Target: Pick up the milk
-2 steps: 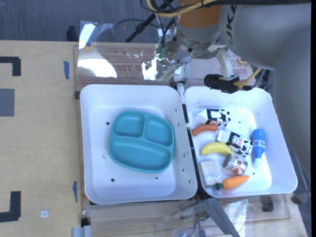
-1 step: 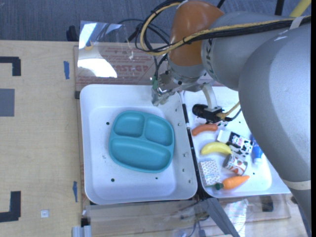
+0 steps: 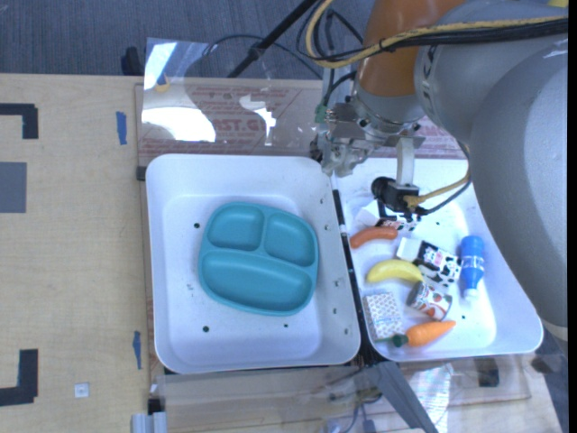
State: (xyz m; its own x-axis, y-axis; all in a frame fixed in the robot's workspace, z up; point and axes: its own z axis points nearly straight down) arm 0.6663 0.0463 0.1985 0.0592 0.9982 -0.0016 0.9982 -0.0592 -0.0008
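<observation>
The milk [image 3: 438,260] is a small white carton with black cow patches, lying in the right bin [image 3: 505,318] between a yellow banana [image 3: 394,271] and a blue bottle [image 3: 471,262]. My gripper [image 3: 345,157] hangs over the far edge where the two bins meet, up and to the left of the milk and well apart from it. Nothing shows in its grasp. A black part with a yellow cable [image 3: 394,195] hangs below the wrist over the right bin's far end.
A teal divided plate [image 3: 260,258] lies in the left bin [image 3: 171,242]. Around the milk are a small carton with red print [image 3: 433,301], two orange carrot-like pieces [image 3: 373,236] [image 3: 429,332] and a patterned packet [image 3: 385,312]. The arm's bulk covers the upper right.
</observation>
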